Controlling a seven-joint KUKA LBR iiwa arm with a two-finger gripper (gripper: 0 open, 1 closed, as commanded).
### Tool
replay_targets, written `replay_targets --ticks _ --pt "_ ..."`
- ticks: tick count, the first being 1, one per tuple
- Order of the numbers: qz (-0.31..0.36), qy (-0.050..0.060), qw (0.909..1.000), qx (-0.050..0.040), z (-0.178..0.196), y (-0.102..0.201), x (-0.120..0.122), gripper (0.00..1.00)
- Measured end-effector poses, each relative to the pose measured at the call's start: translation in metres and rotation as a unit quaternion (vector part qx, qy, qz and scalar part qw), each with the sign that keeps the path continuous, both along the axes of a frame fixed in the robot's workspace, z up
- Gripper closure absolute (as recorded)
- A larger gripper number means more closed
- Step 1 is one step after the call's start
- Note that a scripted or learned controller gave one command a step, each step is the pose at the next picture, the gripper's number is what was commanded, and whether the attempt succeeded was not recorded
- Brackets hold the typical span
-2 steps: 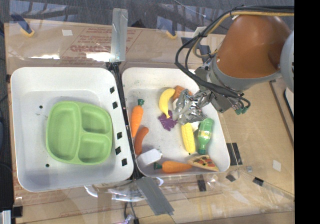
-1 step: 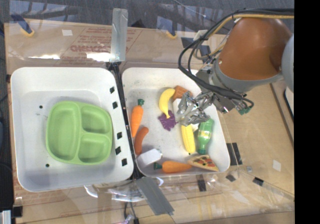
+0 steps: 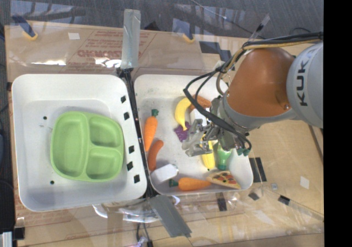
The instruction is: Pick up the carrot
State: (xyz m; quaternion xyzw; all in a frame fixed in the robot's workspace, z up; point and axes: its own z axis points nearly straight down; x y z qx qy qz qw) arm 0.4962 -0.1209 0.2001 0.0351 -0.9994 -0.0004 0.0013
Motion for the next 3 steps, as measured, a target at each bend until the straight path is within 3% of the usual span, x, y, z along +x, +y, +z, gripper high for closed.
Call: replay_targets --ticks 1,2,3 --pt "-0.015 -0.008 0.9999 -0.0019 0.118 0.024 0.002 1.0" --pt "0.01 -0.003 0.9999 -0.0012 0.103 -0.017 0.014 1.0" --pt "0.016 -0.001 0.9999 -0.0003 0.087 -0.011 0.032 1.0"
